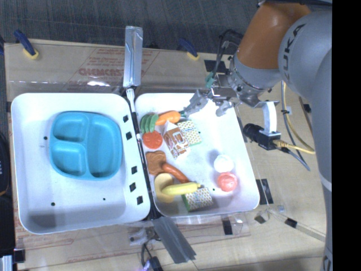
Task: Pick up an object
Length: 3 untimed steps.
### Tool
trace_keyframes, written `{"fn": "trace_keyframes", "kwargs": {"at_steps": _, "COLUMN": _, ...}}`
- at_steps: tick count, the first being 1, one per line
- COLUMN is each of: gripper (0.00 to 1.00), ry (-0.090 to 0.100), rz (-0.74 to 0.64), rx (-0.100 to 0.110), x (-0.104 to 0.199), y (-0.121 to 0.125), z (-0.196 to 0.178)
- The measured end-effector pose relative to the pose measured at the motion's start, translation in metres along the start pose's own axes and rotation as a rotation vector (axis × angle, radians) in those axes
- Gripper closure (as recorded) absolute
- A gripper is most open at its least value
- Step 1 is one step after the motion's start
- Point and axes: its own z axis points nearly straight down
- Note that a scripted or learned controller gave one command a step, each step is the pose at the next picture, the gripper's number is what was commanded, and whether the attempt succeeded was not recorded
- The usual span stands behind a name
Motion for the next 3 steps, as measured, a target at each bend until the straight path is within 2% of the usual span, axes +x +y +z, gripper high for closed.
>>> {"fn": "trace_keyframes", "kwargs": {"at_steps": 1, "gripper": 0.0, "ry": 0.0, "rz": -0.101, "rx": 0.002, "x": 0.018, "y": 0.007, "z": 0.072}}
{"fn": "trace_keyframes", "kwargs": {"at_steps": 2, "gripper": 0.0, "ry": -0.002, "rz": -0.157, "rx": -0.006, "x": 0.031, "y": -0.04, "z": -0.04}}
{"fn": "trace_keyframes", "kwargs": {"at_steps": 3, "gripper": 0.0, "ry": -0.001, "rz": -0.173, "rx": 0.002, "x": 0.04, "y": 0.002, "z": 0.051}}
